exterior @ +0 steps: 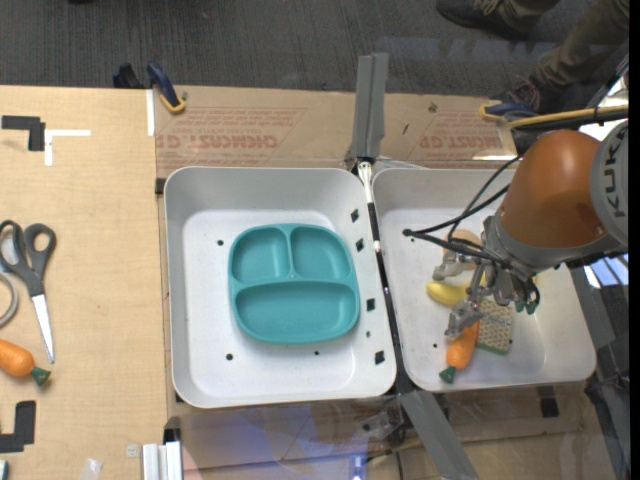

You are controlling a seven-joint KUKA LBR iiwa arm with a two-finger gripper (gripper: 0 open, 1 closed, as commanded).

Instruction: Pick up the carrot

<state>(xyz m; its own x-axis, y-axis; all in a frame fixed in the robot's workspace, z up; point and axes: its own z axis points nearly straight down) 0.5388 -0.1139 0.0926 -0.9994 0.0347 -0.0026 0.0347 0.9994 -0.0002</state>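
Two white bins (190, 268) are shown side by side; one teal divided plate (295, 283) lies in the left. In the right bin, one carrot (459, 353) lies beside a banana (445, 292) and sponge (495, 330), touching the gripper (468, 313), whose state cannot be told. A light, stiff, smooth carrot is judged best grasped mid-body. A second carrot (18, 359) lies outside.
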